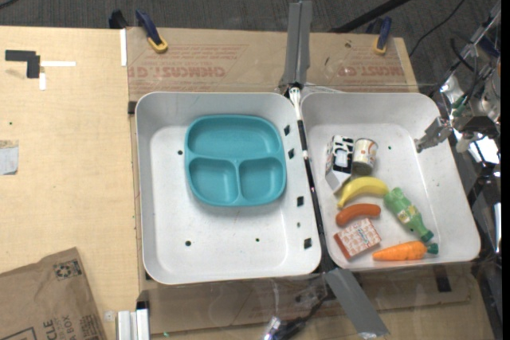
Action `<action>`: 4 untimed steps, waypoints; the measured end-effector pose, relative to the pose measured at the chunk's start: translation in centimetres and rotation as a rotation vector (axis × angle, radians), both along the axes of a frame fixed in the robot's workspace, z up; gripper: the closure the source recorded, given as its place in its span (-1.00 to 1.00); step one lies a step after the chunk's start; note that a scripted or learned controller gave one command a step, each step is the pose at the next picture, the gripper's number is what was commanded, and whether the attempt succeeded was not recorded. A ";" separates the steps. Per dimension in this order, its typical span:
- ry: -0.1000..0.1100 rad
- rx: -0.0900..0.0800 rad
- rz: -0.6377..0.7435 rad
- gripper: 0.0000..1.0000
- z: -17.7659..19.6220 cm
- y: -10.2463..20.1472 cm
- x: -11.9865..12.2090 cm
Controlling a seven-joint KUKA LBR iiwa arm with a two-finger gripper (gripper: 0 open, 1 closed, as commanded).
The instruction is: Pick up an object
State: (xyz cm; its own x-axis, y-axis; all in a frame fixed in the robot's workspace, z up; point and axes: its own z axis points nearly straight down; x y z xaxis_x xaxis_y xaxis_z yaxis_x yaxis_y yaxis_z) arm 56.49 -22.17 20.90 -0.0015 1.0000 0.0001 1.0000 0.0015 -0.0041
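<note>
Over in the right bin (446, 171) there's a little heap of stuff to pick from, all bunched in the lower-left part of it. A banana (362, 189) sits in the middle of the bunch, with an orange sausage-looking thing (358, 213) just below it and a flat red-and-white packet (357, 238) under that; the print on the packet is too small to read. Right of the banana lies a green bottle (408, 212), tilted, running down toward a carrot (402, 252) near the bin's bottom edge. Above the banana is a small can (363, 155) with a beige label, touching a black-and-white carton (341, 154) on its left. Can't make out any wording on either one.

The left bin (159, 195) has a teal divided plate (236, 160) with three compartments, sitting a bit above the middle.

Behind both bins there's a cardboard sheet (239, 64) with red lettering printed upside down from this angle; I can't read it reliably. Two blue-and-yellow clamps (151, 31) pin it at the top. A brown bag (48, 298) at lower left has black print cut off by the frame, something like "CLE" and "BOX".

The gripper (434, 133) is at the right bin's upper-right rim, well apart from the pile, with the arm (478, 103) coming in from the right. Can't tell how it's set, and nothing is in it.
</note>
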 end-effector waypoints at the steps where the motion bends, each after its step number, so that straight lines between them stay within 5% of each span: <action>1: -0.001 0.002 0.143 -1.00 -11.1 2.1 -5.8; 2: 0.001 0.002 0.139 1.00 -10.3 2.0 -5.8; 3: -0.010 -0.001 0.135 1.00 -11.5 1.9 -7.0; 4: -0.001 -0.001 0.069 1.00 -0.3 4.8 -5.6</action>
